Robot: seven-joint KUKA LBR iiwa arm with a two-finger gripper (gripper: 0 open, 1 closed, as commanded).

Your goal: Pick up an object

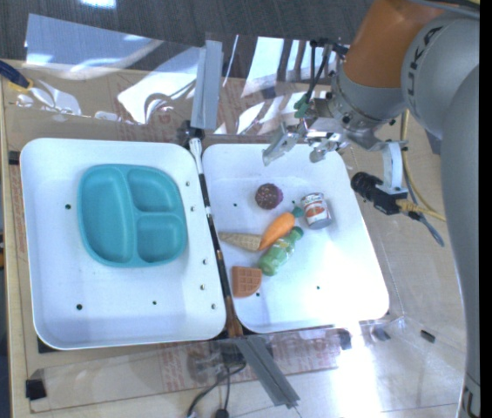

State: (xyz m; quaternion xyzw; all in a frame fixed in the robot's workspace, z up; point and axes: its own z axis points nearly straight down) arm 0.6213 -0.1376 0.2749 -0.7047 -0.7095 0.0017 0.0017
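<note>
- The two-finger metal gripper [300,145] hangs over the far edge of the right white bin [350,277], jaws spread with nothing between them.
- Below it in that bin lie a dark round cookie [268,196], a small red-labelled jar [315,210], an orange carrot [277,229], a green bottle [280,251], a cone [239,241] and a brown waffle [246,280].
- The left white bin [54,286] holds a teal divided tray [133,213].
</note>
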